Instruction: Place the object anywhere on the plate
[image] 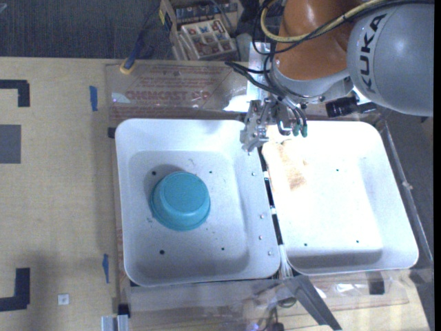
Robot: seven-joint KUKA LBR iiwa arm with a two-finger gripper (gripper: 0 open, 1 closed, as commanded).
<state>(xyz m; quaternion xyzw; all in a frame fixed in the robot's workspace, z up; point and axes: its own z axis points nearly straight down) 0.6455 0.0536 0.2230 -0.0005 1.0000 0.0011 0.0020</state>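
While the arm sits up at the far edge, the round teal plastic plate (180,200) lies in the left shallow white bin (138,143), left of centre, nothing on it. It looks upside down, like a shallow dish resting on its rim, though I can't be sure. Right of it, the gripper (260,131) hangs over the seam between the bins near their far rims, under the grey arm with the orange band (313,26). Its state: cannot tell, too small and cluttered. No object is visible between its tips. The right shallow white bin (344,254) shows a brownish smear (293,174) near its far left corner; whether that is the object is unclear.
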